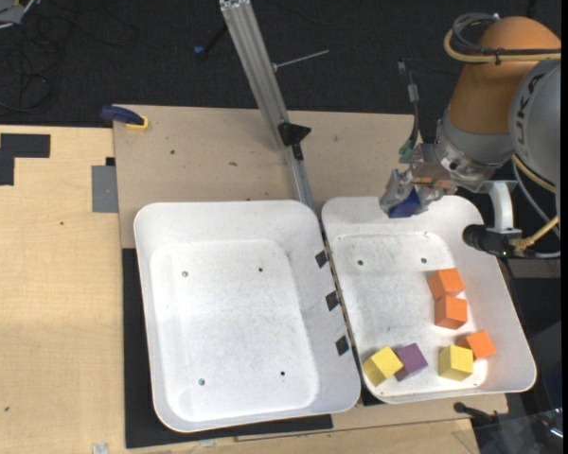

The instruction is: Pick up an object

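My gripper (403, 197) hangs over the far rim of the right bin (356, 218), reaching in from the upper right. A small blue block (404, 207) sits between its fingers, and the gripper is shut on it. The block looks lifted slightly off the bin floor. Lower in the same bin lie two orange blocks (445, 283) (451, 311) stacked close together, and a third orange block (481, 344) beside a yellow block (456, 362). Another yellow block (383, 364) touches a purple block (412, 357) near the front rim.
The left bin (227, 310) stands beside the right one, joined by black clips (331, 300). A slanted aluminium rail (261, 76) rises behind the bins. A blue-and-yellow clamp (124, 116) sits at the bench's far left corner.
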{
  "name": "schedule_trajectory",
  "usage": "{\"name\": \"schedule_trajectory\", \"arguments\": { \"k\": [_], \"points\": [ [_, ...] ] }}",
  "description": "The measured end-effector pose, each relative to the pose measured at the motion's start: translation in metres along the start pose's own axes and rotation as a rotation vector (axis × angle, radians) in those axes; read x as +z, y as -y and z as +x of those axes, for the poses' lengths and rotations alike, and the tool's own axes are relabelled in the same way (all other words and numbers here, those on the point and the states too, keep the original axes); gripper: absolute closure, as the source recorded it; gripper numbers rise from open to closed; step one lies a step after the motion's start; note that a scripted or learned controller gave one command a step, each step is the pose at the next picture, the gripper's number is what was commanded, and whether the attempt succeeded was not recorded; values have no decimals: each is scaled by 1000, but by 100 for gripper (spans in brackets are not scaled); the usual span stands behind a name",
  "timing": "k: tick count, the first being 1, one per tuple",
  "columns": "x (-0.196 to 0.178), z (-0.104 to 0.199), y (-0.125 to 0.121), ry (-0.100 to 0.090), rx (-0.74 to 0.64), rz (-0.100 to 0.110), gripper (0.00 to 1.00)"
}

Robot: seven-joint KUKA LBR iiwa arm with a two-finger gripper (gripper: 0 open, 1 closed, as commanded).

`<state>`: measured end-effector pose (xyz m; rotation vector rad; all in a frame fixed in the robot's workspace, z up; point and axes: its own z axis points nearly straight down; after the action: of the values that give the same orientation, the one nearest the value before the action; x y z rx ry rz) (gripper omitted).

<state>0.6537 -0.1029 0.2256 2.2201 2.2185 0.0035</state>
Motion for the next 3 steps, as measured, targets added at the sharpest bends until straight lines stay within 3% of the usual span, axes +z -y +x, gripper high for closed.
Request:
{"name": "schedule_trajectory", "arguments": {
  "k": [1,3],
  "points": [
    [-54,-8,-7,1,-4,0,100],
    [-14,97,14,-3,-5,11,100]
  ]
}}
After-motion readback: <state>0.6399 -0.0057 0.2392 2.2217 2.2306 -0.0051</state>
